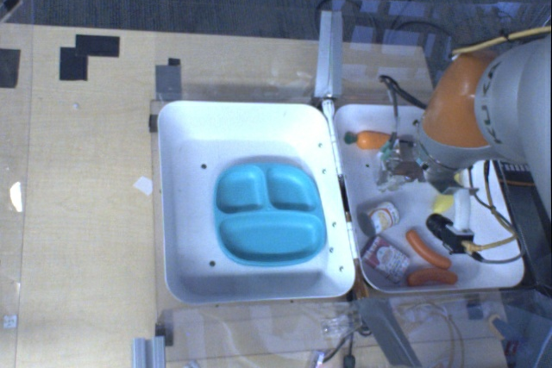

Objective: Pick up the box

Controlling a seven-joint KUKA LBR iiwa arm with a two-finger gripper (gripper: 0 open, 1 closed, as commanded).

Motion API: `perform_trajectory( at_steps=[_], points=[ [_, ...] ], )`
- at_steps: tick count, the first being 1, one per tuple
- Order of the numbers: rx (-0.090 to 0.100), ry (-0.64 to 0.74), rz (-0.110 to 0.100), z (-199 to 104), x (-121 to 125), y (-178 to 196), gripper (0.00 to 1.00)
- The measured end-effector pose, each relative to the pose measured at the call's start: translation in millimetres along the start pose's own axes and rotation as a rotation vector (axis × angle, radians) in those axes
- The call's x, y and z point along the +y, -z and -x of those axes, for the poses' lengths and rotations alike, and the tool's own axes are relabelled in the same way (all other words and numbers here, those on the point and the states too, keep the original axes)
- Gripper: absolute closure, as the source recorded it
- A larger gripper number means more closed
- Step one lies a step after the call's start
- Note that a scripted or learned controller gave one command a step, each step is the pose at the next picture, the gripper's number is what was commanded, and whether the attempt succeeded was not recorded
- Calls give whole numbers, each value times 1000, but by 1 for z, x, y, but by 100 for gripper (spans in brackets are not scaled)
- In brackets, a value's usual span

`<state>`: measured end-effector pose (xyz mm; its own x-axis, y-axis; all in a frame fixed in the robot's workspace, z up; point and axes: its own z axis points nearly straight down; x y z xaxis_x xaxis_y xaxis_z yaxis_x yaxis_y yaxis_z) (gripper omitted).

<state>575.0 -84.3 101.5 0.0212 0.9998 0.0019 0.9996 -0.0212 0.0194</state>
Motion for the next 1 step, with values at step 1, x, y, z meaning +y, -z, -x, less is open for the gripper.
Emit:
perform_trajectory(
  at_steps=[1],
  points=[
    [-1,122,-11,-68,51,142,100]
  ],
)
